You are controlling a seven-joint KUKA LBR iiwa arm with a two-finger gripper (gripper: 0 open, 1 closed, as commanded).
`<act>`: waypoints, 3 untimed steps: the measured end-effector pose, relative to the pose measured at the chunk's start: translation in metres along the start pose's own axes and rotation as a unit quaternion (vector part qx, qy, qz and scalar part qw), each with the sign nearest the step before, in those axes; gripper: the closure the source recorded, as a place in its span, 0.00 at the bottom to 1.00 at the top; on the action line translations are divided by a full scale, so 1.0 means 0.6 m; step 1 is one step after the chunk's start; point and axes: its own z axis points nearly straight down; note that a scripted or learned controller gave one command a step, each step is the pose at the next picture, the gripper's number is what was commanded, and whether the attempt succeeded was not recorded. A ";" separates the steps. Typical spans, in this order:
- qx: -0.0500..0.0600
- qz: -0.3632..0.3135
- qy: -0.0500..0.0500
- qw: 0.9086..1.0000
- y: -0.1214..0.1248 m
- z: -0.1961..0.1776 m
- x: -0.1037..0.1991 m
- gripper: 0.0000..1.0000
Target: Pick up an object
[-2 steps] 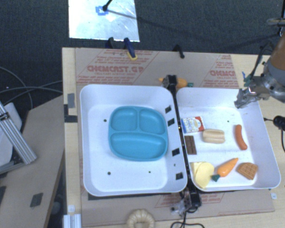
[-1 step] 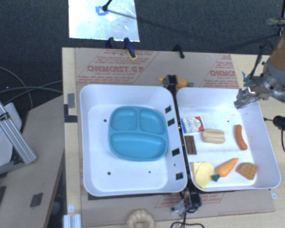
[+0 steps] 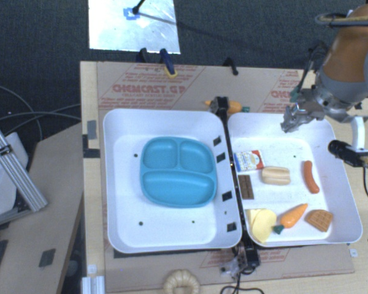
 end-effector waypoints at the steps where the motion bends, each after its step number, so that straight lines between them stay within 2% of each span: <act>1: 0.000 0.000 0.000 1.000 0.016 -0.004 0.093 1.00; 2: 0.001 0.000 0.000 1.000 0.049 0.026 0.184 1.00; 3: 0.001 0.002 0.000 1.000 0.067 0.000 0.193 1.00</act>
